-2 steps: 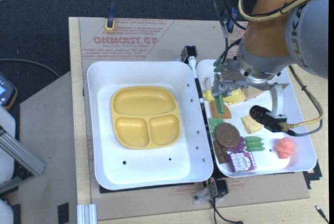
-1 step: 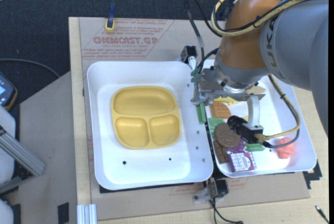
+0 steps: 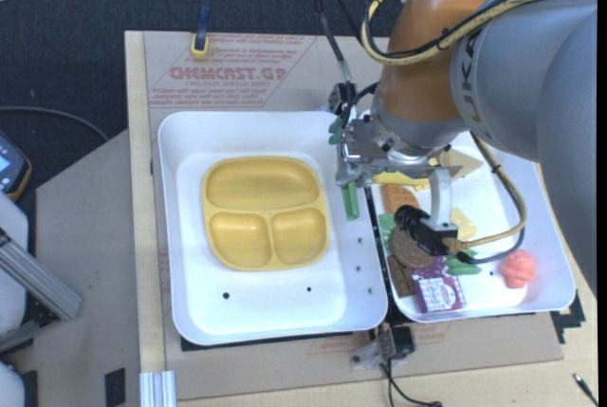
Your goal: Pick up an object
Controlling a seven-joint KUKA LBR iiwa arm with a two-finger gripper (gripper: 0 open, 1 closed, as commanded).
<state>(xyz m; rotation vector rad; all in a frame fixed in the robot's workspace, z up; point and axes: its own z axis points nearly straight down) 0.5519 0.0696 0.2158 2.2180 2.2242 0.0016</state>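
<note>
My gripper hangs over the ridge between the two bins, at the left edge of the right bin. A slim green piece points down just below it, and I cannot tell whether it is held. In the right bin lie a purple packet, a brown round thing, a pink lump, a green item and yellow pieces. The arm hides much of that bin.
The left bin holds a yellow divided plate with bare white floor around it. A blue-and-yellow clamp sits at the bench's back edge. Cables run near the front edge.
</note>
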